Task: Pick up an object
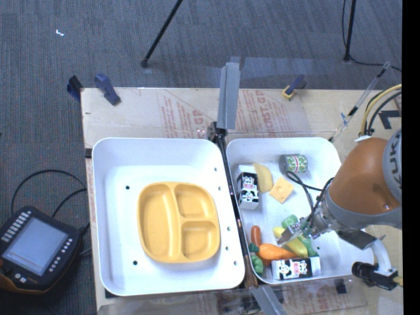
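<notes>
Pincer (298, 231) low in the right bin (328, 151), its grip impossible to tell, carrot (275, 251) just below-left, milk carton (249, 188) well up-left

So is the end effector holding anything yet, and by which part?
Cannot be told: the end effector sits low over the toy food pile in the right bin, and no grasp is visible.

L bin (108, 176): tray (178, 221) mid, rim room free | R bin (328, 151): front crowded, back-R corner free
</notes>
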`<state>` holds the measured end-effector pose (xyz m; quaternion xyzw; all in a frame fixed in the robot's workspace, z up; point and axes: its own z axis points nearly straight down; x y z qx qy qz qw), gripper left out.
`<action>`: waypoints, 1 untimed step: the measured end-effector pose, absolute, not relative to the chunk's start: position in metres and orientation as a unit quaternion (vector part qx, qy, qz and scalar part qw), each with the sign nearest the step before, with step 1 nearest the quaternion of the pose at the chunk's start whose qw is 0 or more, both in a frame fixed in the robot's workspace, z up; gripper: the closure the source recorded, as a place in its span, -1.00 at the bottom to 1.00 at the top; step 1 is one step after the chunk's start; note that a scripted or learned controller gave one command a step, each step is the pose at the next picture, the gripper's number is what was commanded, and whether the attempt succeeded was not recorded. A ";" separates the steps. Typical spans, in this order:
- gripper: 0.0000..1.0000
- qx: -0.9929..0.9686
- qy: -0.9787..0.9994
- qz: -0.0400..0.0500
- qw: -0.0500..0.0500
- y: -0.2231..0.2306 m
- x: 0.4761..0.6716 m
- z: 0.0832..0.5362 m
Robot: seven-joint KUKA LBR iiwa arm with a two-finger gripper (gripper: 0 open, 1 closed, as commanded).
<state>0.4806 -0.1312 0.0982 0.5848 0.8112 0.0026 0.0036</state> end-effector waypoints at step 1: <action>1.00 0.633 0.774 -0.001 -0.002 -0.096 0.477 0.210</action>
